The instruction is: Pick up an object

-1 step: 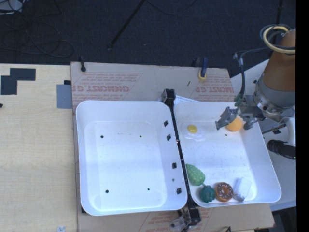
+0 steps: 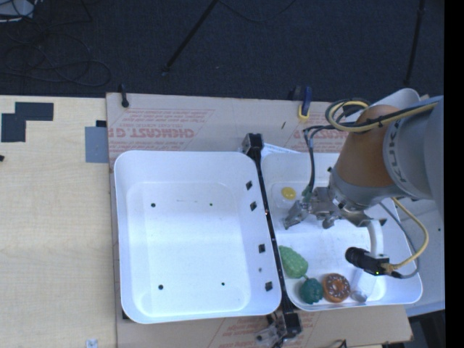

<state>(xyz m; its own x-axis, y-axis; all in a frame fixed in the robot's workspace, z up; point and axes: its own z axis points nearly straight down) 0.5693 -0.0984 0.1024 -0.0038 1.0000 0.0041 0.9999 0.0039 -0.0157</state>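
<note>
Gripper (image 2: 307,217) is seen over right bin (image 2: 406,293); finger state cannot be told. Green toy (image 2: 293,261), teal ball (image 2: 312,291), donut (image 2: 336,287), yellow piece (image 2: 288,193) lie inside. Cardboard (image 2: 163,127) print is mirrored, unreadable.

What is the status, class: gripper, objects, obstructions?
Gripper low in right white bin, holding nothing visible. Small yellow piece beside it. Green lump, teal ball, brown doughnut-like ring untouched.

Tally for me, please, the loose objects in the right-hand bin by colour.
Green: 2, a light green object and a darker teal-green object
Yellow: 1, a small yellow object
Brown-orange: 1, a round object
Total: 4
</note>
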